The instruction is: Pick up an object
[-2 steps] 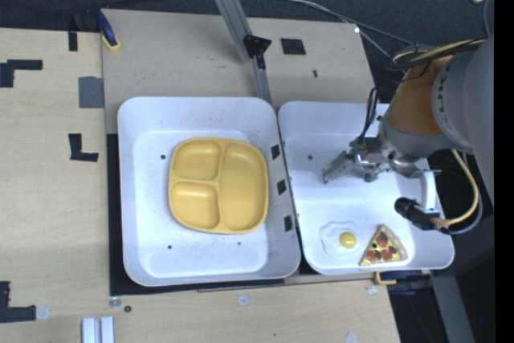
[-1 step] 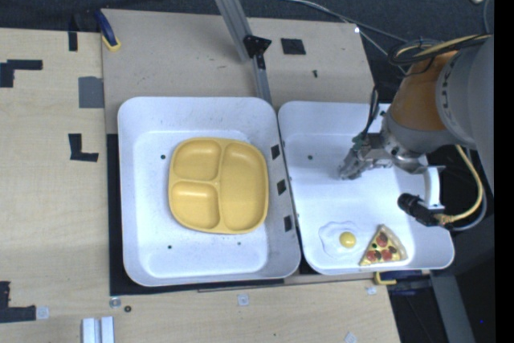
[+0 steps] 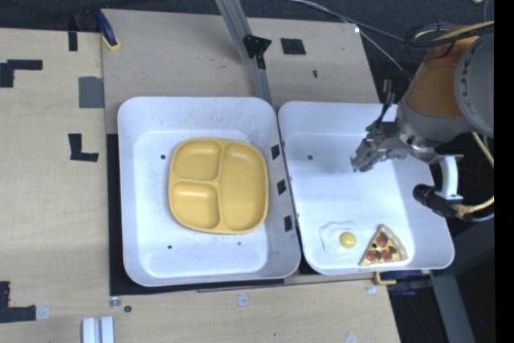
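Observation:
A toy fried egg (image 3: pixel 340 238) and a toy pizza slice (image 3: pixel 384 246) lie side by side at the near edge of the right bin (image 3: pixel 321 132). My gripper (image 3: pixel 363 161) hangs over the middle of that bin, pointing down and left, well above and behind both toys. Nothing shows between its fingers. The arm's orange band (image 3: pixel 438 84) sits at the right.
The left bin (image 3: pixel 144 140) holds a yellow three-compartment plate (image 3: pixel 218 185). A slanted metal pole (image 3: pixel 233 12) rises behind the bins. Cables run across the dark floor at the top and beside the right bin.

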